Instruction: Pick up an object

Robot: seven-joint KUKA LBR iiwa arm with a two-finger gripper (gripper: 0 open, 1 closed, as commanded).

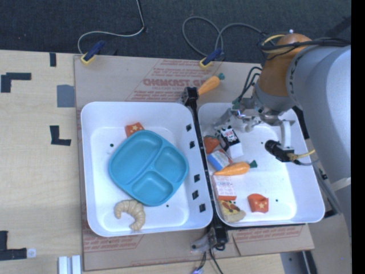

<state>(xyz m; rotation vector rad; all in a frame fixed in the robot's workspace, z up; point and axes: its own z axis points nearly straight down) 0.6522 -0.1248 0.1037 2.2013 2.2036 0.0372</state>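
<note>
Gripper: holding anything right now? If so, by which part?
Cannot tell. The gripper sits low in the right bin, above the small black-and-white item; nothing visible between its fingers.

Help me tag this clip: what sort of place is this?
Likely a robot grasping test bench: two white bins of toy food such as a croissant, a grey arm, and clamped cardboard.

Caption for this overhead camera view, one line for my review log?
KUKA arm reaches over the right bin above a toy carrot; left bin holds a blue divided plate and croissant.
</note>
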